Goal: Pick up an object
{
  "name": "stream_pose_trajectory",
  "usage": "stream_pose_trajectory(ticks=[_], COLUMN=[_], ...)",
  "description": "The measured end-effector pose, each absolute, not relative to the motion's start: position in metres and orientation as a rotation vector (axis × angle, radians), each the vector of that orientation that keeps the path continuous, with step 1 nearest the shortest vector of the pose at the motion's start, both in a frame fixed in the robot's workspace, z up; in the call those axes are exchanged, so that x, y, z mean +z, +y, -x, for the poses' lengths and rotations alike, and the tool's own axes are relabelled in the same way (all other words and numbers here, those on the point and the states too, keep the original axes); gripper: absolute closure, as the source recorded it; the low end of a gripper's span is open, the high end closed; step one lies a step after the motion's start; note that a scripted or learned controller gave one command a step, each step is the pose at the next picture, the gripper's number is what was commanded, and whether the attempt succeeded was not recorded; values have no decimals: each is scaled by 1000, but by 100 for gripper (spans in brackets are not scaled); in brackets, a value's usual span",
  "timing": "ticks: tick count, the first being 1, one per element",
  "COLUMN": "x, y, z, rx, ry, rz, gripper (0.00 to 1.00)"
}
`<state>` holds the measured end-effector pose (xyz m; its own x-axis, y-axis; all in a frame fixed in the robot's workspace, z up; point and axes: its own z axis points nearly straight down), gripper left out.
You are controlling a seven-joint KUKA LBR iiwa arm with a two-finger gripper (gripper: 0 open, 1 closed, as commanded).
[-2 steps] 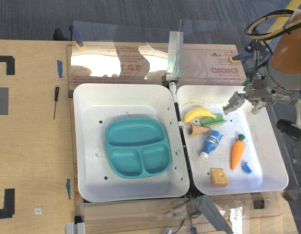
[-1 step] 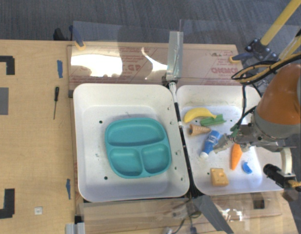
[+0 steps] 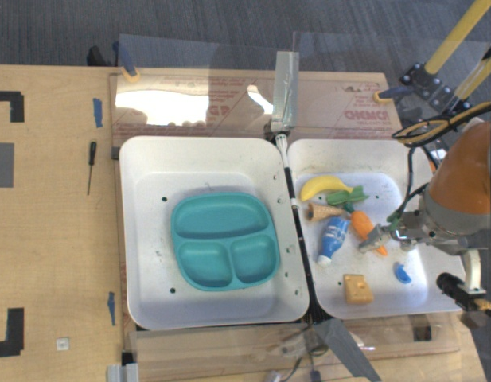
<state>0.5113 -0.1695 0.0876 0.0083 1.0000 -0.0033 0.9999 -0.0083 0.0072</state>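
Two white bins side by side on the bench. The left bin (image 3: 142,213) holds a teal divided plate (image 3: 224,240), sitting flat in the middle, its single long compartment on the far side and two smaller ones on the near side.

Over to the right bin (image 3: 388,153), where the small things are. A yellow banana (image 3: 325,186) lies at the far side, long axis running left to right, curving gently. Just beside it on the right, a green piece (image 3: 350,196), touching or nearly touching the banana's right end. Nearer and left of that, a small tan cone-like item (image 3: 322,211) points left to right. A blue and white bottle (image 3: 333,239) lies tilted, long axis running from near-left to far-right, its blue end up toward the far right.

The orange carrot-like object (image 3: 362,225) sits right of the bottle, its long axis slanting from far-left to near-right, with the narrow end toward the gripper. The gripper (image 3: 378,238) reaches in from the right, low over the bin floor, its tips right at the carrot's near-right end. Whether the pincer is spread or pressed together, I cannot tell from here.

A small blue piece (image 3: 402,274) lies near the right wall, and a tan block (image 3: 357,288) rests at the near side, well apart from the cluster.
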Motion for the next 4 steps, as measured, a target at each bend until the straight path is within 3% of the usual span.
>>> stream_pose_trajectory(ticks=[1, 2, 3, 4], x=[99, 144, 199, 198], y=[-169, -91, -74, -74], z=[-513, -480, -494, -493], rx=[9, 3, 4, 1], ry=[2204, 2150, 2310, 2310], rz=[-2223, -2294, -2127, -2129], gripper=[100, 100, 100, 0])
